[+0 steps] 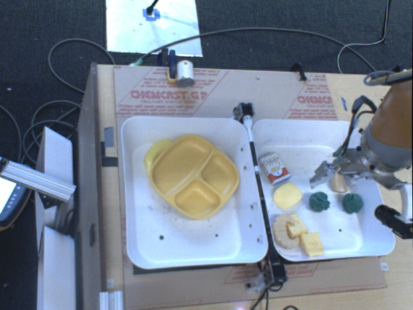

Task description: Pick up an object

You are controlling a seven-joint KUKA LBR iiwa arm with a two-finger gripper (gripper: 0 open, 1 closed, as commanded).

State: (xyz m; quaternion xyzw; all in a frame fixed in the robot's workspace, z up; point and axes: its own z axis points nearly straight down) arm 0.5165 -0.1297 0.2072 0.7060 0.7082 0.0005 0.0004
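Nearest you in the right bin [371, 241] lie a cheese cube [312, 243] and a round cracker [286, 230]; beyond them sit a pale yellow disc [287, 196], two dark green lumps [319, 202], and a small red-and-white carton [273, 166]. The gripper [330, 176] hangs low over this bin near its far right side, just above a beige piece [339, 183]. Its fingers [320, 172] look spread, with nothing visibly pinched. For a clean pick, I'd say centre over that beige piece, keep clear of the green lumps beside it, then descend straight. The left bin [139, 237] holds a yellow tray [193, 176].
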